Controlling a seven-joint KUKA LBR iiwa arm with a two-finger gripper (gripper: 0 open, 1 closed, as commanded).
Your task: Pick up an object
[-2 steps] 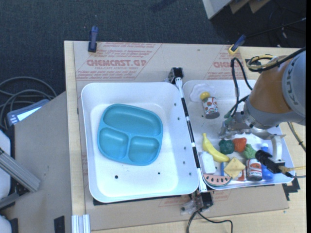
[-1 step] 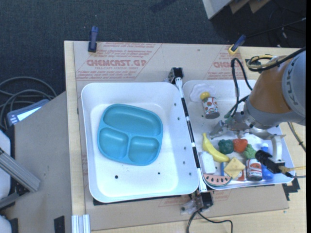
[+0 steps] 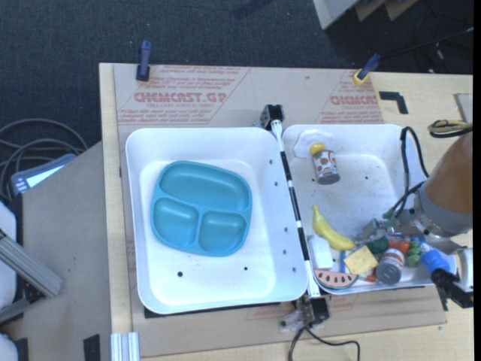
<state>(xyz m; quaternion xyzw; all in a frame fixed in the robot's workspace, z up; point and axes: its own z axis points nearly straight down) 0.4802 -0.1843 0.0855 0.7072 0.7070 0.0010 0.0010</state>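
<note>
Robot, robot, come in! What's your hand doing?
Hand low over toy pile, right bin. Nothing seen held. Banana, can crowd close.

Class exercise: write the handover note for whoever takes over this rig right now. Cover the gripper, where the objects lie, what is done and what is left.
Gripper: low in the right bin, among the toy pile at its near right corner; whether it grips anything cannot be told.
Objects: banana, watermelon slice, yellow block and small can near the front; a spotted can stands apart toward the back.
Left bin: blue divided plate.
Done: arm has reached the pile.
Left: secure one object and lift it.
</note>
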